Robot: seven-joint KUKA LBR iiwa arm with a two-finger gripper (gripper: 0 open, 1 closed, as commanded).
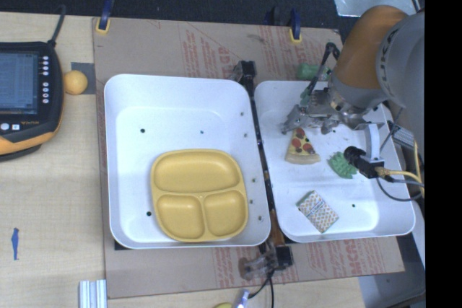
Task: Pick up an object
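Note:
In the right bin (pixel 289 227) lie a pizza-slice toy (pixel 302 146), a green ridged toy (pixel 341 165) and a small patterned box (pixel 317 211). My gripper (pixel 309 117) hangs low over the bin's far part, just above the tip of the pizza slice. The grey wrist with its orange band (pixel 368 47) hides the far right of the bin. Nothing shows between the fingers.
The left bin (pixel 123 104) holds a yellow divided tray (pixel 198 192). A teach pendant (pixel 25 94) and a small orange ball (pixel 75 81) lie on the bench at the left. A green item (pixel 309 71) sits beyond the right bin's far rim. Cables run along the right bin's right side.

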